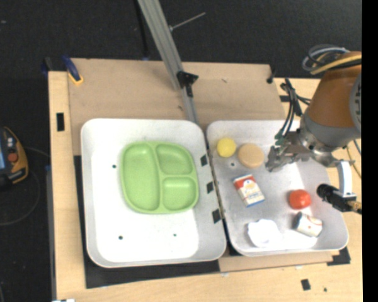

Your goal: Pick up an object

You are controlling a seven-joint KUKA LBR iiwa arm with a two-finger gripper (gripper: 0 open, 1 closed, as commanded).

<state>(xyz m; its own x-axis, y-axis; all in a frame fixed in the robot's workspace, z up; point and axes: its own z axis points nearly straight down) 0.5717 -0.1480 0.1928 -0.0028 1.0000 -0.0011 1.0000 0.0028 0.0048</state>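
Two shallow white bins sit side by side on the wooden surface (145, 87). The left bin (101, 231) holds one green divided plate (159, 176) with three compartments. The right bin (331, 222) holds six loose things, taken here relative to the small red-and-white carton (249, 190) near its middle: one yellow ball (226, 147) up and to the left of it, one tan round piece (251, 155) just above it and beside the ball, one red round object (299, 199) to its right, one white crumpled item (263, 233) below it, and one small white-and-red packet (307, 225) down to its right. The carton's long axis runs on a slant, from upper left to lower right.

The claw (278, 156) hangs over the right bin, up and right of the carton, just beside the tan piece; whether it is open or closed cannot be told. Nothing shows between its tips.
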